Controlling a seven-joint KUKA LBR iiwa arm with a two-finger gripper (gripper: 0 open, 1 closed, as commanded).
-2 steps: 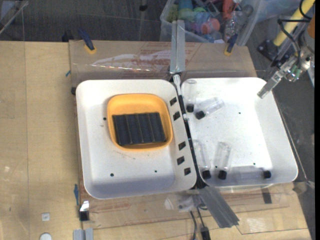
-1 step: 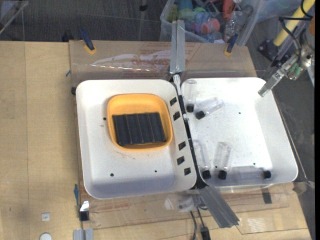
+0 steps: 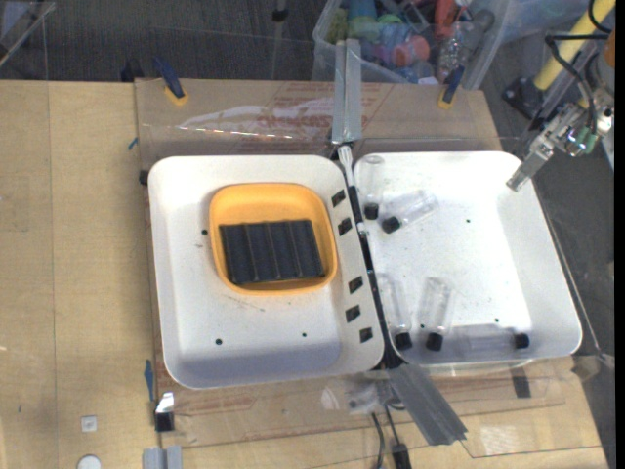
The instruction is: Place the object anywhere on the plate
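- Left bin (image 3: pixel 186 355): sitting on the bench (image 3: pixel 68 262), touching the right bin along a central divider.
- Plate (image 3: pixel 273 195): an orange, square-ish plate with rounded corners, lying in the upper middle of the left bin.
- Block (image 3: pixel 270 251): a dark, ribbed rectangular object, resting flat on the plate and covering most of its floor, lower edge close to the plate's near rim.
- Right bin (image 3: pixel 532 262): holding several clear vials with black caps.
- Vials: one (image 3: pixel 405 209) lying near the upper left of the right bin, one (image 3: pixel 434 309) lying near the lower middle, one (image 3: pixel 488 340) lying along the near edge; others are too faint to make out.
- Gripper (image 3: pixel 520 179): hanging over the right bin's upper right corner, well apart from the plate; whether the fingers are apart or together I cannot tell at this size.
- Tub (image 3: pixel 420 13): a clear tub of coloured items, standing beyond the bins at top centre.
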